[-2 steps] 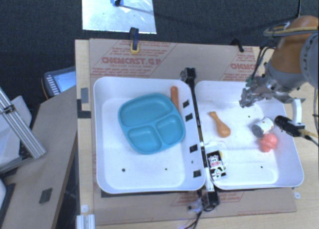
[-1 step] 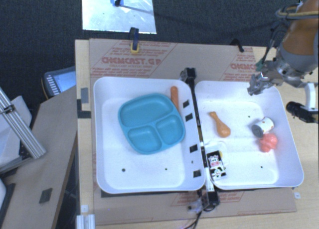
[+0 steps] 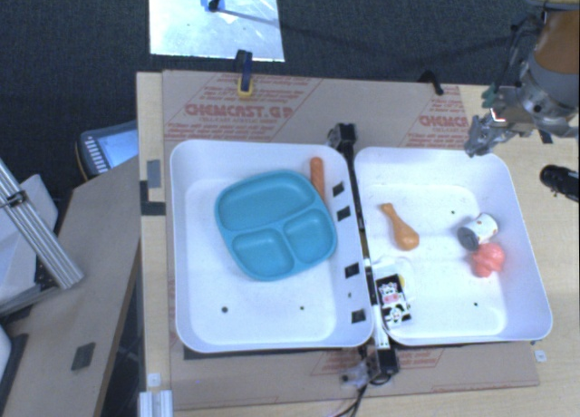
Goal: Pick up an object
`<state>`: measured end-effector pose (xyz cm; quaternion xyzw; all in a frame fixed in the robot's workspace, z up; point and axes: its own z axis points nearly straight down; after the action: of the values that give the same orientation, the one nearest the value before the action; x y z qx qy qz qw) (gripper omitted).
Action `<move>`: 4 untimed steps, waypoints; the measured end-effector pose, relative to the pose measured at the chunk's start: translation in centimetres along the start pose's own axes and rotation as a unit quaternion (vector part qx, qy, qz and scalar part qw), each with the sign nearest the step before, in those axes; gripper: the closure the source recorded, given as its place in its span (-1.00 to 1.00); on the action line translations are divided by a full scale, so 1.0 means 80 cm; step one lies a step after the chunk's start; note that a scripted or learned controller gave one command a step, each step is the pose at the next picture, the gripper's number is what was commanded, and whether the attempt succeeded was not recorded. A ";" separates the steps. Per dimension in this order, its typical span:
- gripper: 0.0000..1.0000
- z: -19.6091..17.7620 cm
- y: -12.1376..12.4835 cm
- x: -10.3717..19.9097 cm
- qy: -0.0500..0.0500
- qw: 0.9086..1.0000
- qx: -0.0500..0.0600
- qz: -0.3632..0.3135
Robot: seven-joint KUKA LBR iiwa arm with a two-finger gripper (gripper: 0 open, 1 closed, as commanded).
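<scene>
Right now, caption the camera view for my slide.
Pincer hovers above right bin's far corner; blue tray sits in left bin.

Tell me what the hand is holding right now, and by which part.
Nothing is held. The hand hangs above the far right corner of the right bin, with no object between its fingers. The pink object lies in that bin.

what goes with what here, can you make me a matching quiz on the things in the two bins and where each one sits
Things:
1. blue divided plate
2. pink toy
3. black and white box
4. orange stick

Places:
A. right bin, near its right wall
B. left bin, far right corner
C. left bin, middle
D. right bin, near left corner

Pairs: 1-C, 2-A, 3-D, 4-B
</scene>
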<state>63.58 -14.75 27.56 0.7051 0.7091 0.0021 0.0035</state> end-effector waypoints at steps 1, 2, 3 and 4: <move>1.00 -0.003 -0.024 0.059 0.001 1.000 0.003 -0.001; 1.00 0.017 -0.051 0.130 0.002 1.000 0.005 -0.002; 1.00 0.029 -0.073 0.179 0.002 1.000 0.004 -0.001; 1.00 0.053 -0.092 0.244 0.002 1.000 0.004 -0.002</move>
<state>56.12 4.76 23.23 0.7039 0.7103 0.0003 -0.0009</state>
